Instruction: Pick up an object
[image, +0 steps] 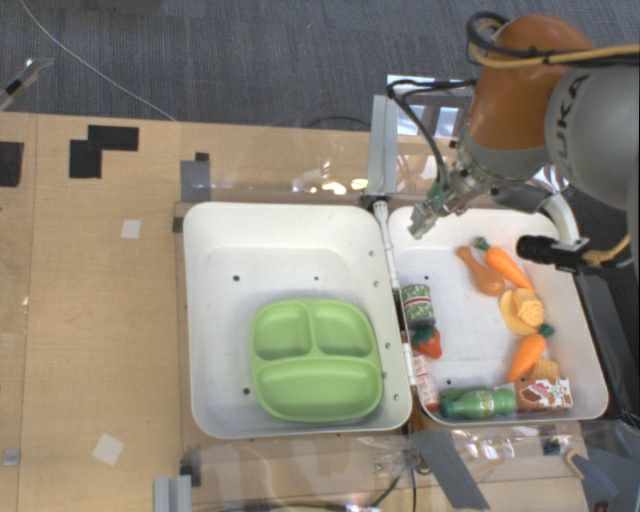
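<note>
Jaws (422, 222), state unclear, hover near the right bin's (598, 385) drumstick (481, 271).

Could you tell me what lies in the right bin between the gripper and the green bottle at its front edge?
In the camera view, bare white bin floor separates the gripper from the green bottle.

One fixed camera looked down at a slant on the surface (90, 300) and both white bins (215, 250), from fairly high.
</note>
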